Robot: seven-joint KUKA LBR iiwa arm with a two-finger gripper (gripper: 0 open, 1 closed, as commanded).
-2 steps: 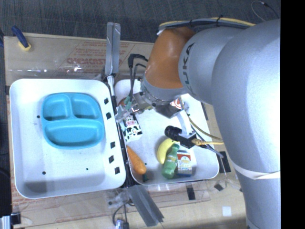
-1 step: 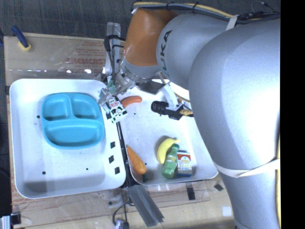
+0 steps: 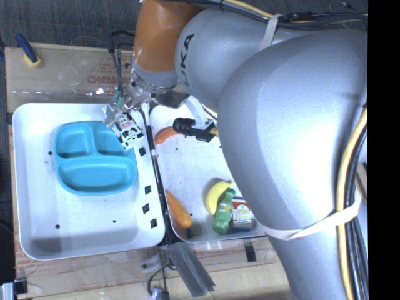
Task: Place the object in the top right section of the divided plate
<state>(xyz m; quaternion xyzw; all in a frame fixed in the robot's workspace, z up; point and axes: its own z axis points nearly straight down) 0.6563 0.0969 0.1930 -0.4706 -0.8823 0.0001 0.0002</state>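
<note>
camera view | gripper (image 3: 124, 122) hovers at blue divided plate (image 3: 94, 158)'s top right section, a small black-and-white object (image 3: 130, 130) at its tip | can't tell whether it's clamped | you'd lower straight, clear the divider ridge, then let go

The right shallow white bin (image 3: 187, 167) holds an orange carrot-shaped toy (image 3: 179, 212) near its left wall, a yellow banana-shaped toy (image 3: 216, 194), a green plastic bottle (image 3: 223, 215) touching it, and a small colourful carton (image 3: 242, 216).
</note>
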